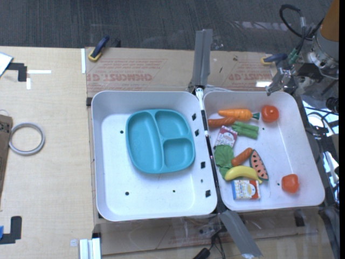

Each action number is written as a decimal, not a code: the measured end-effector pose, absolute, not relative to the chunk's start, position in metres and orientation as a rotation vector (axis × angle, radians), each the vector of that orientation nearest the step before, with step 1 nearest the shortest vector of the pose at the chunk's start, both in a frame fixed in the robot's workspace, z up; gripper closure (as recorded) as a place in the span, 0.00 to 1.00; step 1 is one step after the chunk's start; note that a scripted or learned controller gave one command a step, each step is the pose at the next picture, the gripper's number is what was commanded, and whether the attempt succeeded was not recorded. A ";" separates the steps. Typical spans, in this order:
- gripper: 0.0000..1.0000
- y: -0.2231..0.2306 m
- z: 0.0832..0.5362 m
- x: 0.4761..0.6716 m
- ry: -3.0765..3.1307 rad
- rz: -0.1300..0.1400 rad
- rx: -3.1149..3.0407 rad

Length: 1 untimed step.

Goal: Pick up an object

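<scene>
The toy foods lie in the right white bin (307, 144), clustered along its left half. At the far end is an orange toy carrot (235, 113) with a second, darker orange carrot (220, 122) just below it, a green leafy piece (245, 129) beside them, and a red toy tomato (269, 113) just to their right. Toward the middle sit a small pink-and-white packet (225, 138), a green lettuce-like leaf (223, 157), a short orange sausage-shaped piece (241, 156), a watermelon slice (259, 165) and a yellow toy banana (242, 172). Nearest the front edge is a white and red carton (245, 189), and a second red tomato (290, 183) lies alone near the front right corner. That makes two tomatoes, two carrots, and one of each other item.

My gripper (280, 81) hangs over the far rim of that bin, near its right corner, above and apart from the food; the nearest piece is the far tomato. I cannot tell how my gripper is set, and nothing shows in it.

The left white bin (108, 161) holds one teal divided plate (160, 141) with three compartments. On the wooden surface (43, 188) to the left lies one roll of clear tape (24, 138).
</scene>
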State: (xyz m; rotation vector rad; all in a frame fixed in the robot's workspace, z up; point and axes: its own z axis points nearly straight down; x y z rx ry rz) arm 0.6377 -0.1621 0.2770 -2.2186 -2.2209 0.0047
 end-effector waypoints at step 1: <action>0.00 -0.185 0.186 0.659 -2.340 0.004 -2.094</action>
